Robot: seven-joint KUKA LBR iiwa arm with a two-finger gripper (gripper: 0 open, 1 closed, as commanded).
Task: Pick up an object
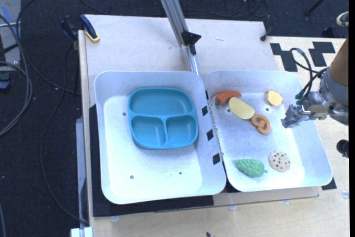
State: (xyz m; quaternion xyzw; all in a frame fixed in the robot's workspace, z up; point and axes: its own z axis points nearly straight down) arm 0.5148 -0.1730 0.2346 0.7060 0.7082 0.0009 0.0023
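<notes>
The right bin (310, 144) holds several toy foods: an orange piece (226, 97), a yellow slice (242, 109), a small yellow piece (274, 99), a brown pretzel (261, 123), a chocolate-chip cookie (279, 161) and a green leafy piece (250, 167). My gripper (290, 117) hangs over the right side of this bin, just right of the pretzel and apart from it. I see nothing between its fingers.
A blue divided tray (163, 117) lies in the left bin (111, 136). A slanted metal pole (169, 0) runs from the top down to the seam between the bins. Cables lie on the dark floor around the bench.
</notes>
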